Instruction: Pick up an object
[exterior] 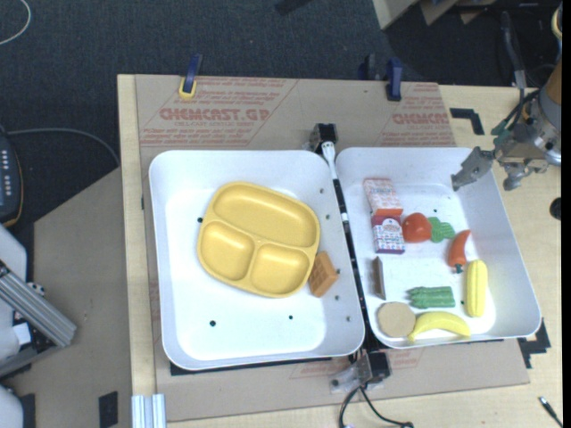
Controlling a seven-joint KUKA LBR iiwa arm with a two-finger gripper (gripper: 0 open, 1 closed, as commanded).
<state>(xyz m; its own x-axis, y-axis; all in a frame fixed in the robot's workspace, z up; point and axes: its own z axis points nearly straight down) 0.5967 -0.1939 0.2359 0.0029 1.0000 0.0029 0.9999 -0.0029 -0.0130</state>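
My gripper hangs over the far right corner of the right bin, open, with nothing between its fingers. It is apart from the toy food below it. In that bin lie a pink and red carton, a red tomato, a green leafy piece, a red pepper, a yellow corn cob, a banana, a green bean bundle, a round tan cookie and a brown bar.
The left bin holds a yellow divided plate with a brown wedge at the plate's right edge. Both bins rest on a cardboard sheet held by a yellow clamp and a blue clamp.
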